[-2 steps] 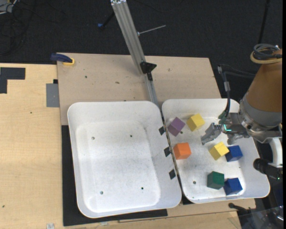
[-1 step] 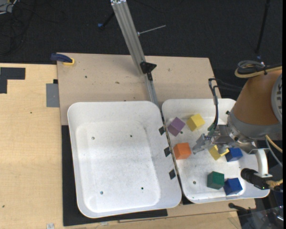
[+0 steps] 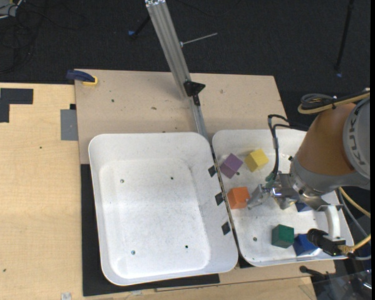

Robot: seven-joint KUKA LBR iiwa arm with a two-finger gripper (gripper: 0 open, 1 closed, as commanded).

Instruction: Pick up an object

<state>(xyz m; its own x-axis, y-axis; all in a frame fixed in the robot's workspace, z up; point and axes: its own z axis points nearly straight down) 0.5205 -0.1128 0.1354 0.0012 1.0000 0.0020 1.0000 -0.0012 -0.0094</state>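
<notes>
Your gripper low in right bin, finger state unreadable; orange cube just left. "KUKA" lettering on arm, partly cut off.

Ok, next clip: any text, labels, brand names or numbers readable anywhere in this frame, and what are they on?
None can be read.
The arm bears dark marks at the frame's right edge, too cut off and blurred to read.
The blocks, purple, yellow, orange, green and blue, have plain faces.
The two white bins, left and right, carry no marking.
</notes>
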